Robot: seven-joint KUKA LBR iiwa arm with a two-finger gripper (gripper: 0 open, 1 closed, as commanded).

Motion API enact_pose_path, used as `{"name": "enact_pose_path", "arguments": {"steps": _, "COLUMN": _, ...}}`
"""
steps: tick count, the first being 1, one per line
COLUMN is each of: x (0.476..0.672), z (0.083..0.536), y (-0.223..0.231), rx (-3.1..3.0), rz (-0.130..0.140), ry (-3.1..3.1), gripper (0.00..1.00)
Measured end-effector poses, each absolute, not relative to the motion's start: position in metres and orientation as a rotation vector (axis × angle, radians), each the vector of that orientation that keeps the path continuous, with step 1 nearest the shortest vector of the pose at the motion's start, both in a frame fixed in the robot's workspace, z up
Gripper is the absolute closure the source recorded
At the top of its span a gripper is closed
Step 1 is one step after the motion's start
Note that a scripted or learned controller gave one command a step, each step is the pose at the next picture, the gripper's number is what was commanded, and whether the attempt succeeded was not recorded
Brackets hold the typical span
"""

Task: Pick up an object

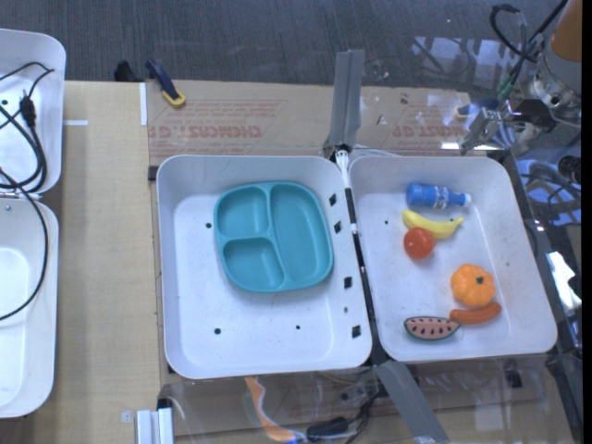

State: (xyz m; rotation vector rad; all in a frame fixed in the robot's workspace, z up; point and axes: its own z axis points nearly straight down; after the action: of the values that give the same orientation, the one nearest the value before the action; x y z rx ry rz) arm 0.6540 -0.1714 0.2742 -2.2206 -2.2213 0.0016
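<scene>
A teal divided plate fills the left bin. The right bin holds a pumpkin, banana, blue bottle, watermelon slice, sausage and tomato. The gripper hovers beyond the far rim, its state impossible to tell.

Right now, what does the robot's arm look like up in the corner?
At the top right edge, a bit of the arm shows: an orange band over a pale grey, rounded body. Black cables loop beside it, with a touch of green wire. Below sits a metal tool with silvery and dark parts. It is too small to make out finer details.
</scene>
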Motion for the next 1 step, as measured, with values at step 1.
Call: {"name": "enact_pose_path", "arguments": {"steps": 1, "x": 0.6546, "z": 0.2830, "y": -0.1714, "rx": -2.218, "rz": 0.004, "ry": -2.226, "gripper": 1.00}}
